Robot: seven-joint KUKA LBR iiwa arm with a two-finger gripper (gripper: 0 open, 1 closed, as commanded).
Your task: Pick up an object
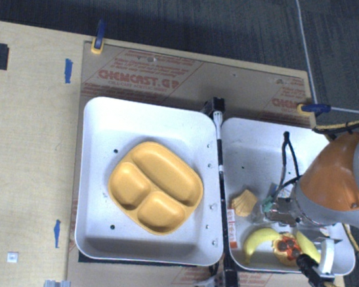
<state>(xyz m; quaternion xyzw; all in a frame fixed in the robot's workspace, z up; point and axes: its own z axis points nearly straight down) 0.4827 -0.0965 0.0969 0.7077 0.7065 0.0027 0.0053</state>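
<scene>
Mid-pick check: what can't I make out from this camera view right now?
- Gripper: the arm's orange band covers it from above, so jaws open or shut is unknown.
- Right bin: the arm covers its right half.
- Small item beside the banana: too small and blurred to identify.
- Arm: cut off by the right edge.

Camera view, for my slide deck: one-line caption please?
Gripper low in right bin above banana; yellow tray in left bin.
</scene>
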